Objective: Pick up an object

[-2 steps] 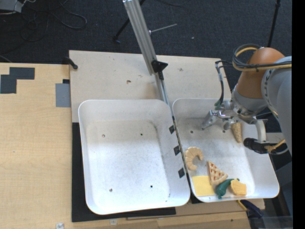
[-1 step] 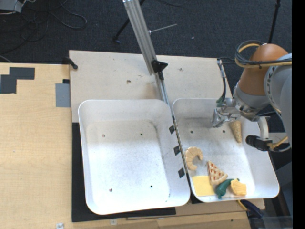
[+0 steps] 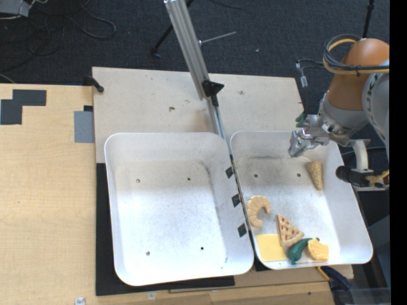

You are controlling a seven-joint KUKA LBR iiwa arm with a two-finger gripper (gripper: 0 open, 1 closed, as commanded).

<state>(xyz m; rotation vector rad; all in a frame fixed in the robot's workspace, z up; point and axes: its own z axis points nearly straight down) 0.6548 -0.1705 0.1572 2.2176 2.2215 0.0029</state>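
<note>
1. Objects all lie in the right shallow white bin (image 3: 356, 221): a yellow flat square (image 3: 269, 247), a green curved piece (image 3: 297, 251) and a small yellow block (image 3: 318, 251) at its near edge.
2. Farther in, a tan waffle wedge (image 3: 288, 229) and a pale croissant-shaped toy (image 3: 259, 209) lie untouched.
3. A beige cone (image 3: 315, 174) lies just beside the gripper (image 3: 299, 146), apart from it.
4. Whether it is parted or closed I cannot tell; nothing hangs from it, so the pick seems not yet made.
</note>
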